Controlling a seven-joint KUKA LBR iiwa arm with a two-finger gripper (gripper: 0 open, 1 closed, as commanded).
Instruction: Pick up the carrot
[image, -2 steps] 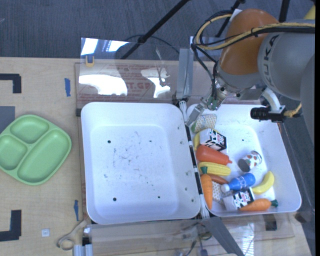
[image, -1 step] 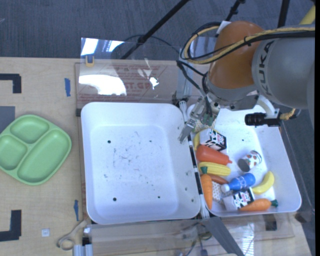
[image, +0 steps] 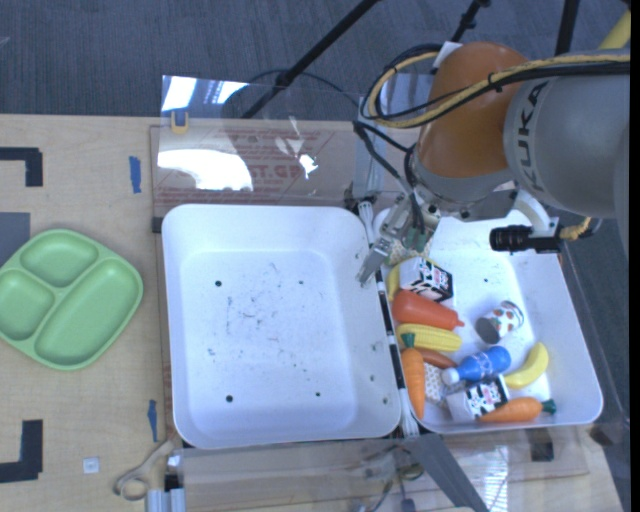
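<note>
The carrot (image: 427, 309) lies crowded among a banana (image: 531, 366), bottle (image: 480, 365) and carton (image: 432, 281); the jaws' state is unclear.

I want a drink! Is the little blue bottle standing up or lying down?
Lying down. The blue bottle rests on its side in the right bin, across the toy food.

You have two bins side by side: the left bin (image: 190, 300) and the right bin (image: 575, 340). A carrot (image: 425, 311) lies in the right one near the shared wall, a banana (image: 530, 366) further right. A divided plate (image: 68, 297) sits on the bench left of both.
</note>
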